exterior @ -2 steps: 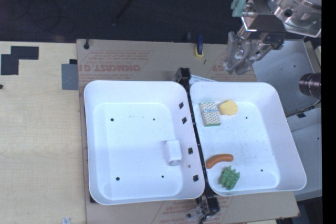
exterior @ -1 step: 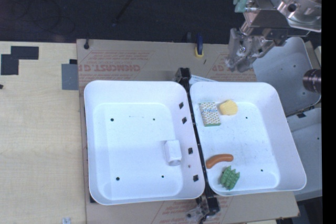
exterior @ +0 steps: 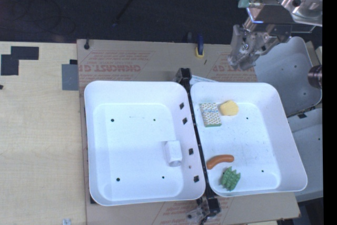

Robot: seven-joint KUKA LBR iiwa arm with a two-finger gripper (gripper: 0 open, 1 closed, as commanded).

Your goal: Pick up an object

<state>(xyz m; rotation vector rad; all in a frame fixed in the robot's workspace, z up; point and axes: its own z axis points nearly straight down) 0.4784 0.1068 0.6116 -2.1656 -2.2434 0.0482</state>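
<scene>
a pale wood desk (exterior: 37, 129) carries a brown cardboard sheet (exterior: 137, 63) with red print, and beyond it the room is dark, with cables on the floor. two shallow white plastic bins sit side by side on the sheet, clipped together. the left bin (exterior: 100, 113) holds one white cylinder (exterior: 172, 153). the right bin (exterior: 274, 129) holds four things: a yellow rounded lump (exterior: 228, 108), a pale checked sponge block (exterior: 211, 114) touching it, an orange sausage (exterior: 220, 160) and a green knobbly piece (exterior: 230, 178) just below that. the end effector (exterior: 243, 58) hangs above the right bin's far edge, nothing in it; whether it is released or clenched i cannot tell.
</scene>
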